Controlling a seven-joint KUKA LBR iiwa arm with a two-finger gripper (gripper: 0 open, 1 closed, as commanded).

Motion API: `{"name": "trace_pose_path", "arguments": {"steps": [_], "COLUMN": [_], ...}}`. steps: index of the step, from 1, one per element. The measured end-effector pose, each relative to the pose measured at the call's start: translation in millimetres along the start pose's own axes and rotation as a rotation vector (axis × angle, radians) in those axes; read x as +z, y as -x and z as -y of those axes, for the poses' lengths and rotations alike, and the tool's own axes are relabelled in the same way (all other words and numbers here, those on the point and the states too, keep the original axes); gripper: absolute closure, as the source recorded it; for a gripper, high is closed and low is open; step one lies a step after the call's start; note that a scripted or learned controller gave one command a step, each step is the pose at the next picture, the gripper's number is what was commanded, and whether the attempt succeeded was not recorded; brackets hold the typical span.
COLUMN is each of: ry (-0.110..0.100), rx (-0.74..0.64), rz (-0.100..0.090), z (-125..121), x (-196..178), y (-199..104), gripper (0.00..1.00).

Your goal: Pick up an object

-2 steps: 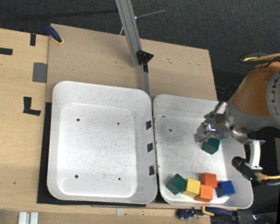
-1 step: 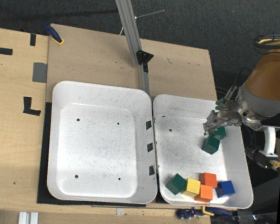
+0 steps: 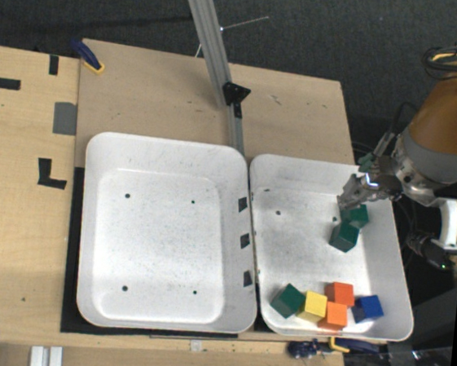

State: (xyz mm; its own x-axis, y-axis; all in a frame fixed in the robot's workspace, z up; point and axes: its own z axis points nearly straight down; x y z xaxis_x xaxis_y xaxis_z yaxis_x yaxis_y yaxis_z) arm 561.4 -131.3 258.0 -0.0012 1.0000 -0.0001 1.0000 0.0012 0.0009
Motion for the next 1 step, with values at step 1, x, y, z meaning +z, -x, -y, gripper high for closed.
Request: {"name": "trace_pose_path", "arguments": {"steps": [1], "ry": [-0.002], "rx": [-0.006], "rz": [-0.001], "z": [-2.1], "x": [5.5], "y": [-62.3], "gripper": [1.0]}}
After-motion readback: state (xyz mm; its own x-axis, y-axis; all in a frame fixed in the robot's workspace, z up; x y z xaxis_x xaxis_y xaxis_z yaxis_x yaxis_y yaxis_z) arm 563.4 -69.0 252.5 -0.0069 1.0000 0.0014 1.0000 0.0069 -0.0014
